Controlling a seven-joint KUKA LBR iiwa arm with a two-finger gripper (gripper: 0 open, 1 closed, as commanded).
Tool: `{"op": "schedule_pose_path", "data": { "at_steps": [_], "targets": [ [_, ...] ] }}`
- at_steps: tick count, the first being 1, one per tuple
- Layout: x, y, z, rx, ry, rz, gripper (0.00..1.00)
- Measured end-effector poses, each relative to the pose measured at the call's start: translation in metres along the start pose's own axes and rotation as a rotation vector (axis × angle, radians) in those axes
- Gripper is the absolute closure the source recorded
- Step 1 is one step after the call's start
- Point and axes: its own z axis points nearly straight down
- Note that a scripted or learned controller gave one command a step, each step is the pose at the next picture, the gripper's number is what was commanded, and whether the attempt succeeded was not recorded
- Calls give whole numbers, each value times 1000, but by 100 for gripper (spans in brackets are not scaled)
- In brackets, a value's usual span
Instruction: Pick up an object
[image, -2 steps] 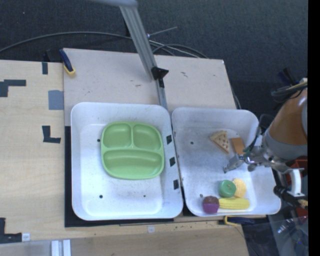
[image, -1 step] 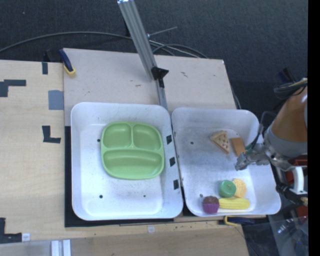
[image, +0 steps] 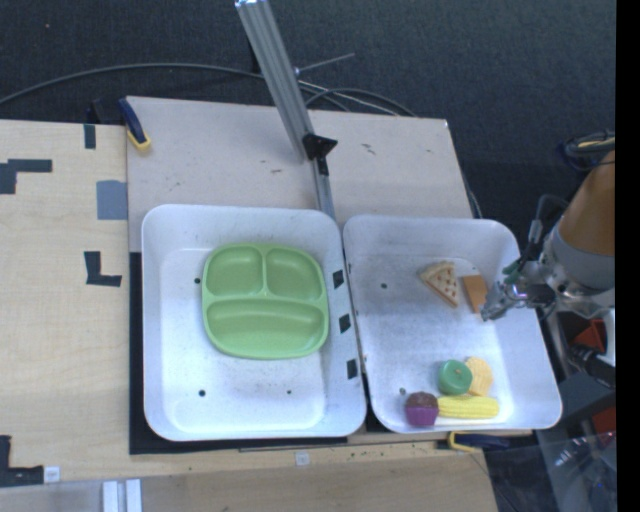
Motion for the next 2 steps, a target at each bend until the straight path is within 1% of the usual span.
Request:
{"op": "schedule_pose_path", "data": {
  "at_steps": [1,2],
  "targets": [
    [0,2,-53,0,-1,1,100],
    [58,23,-45,5,3,-5,100]
  ]
}}
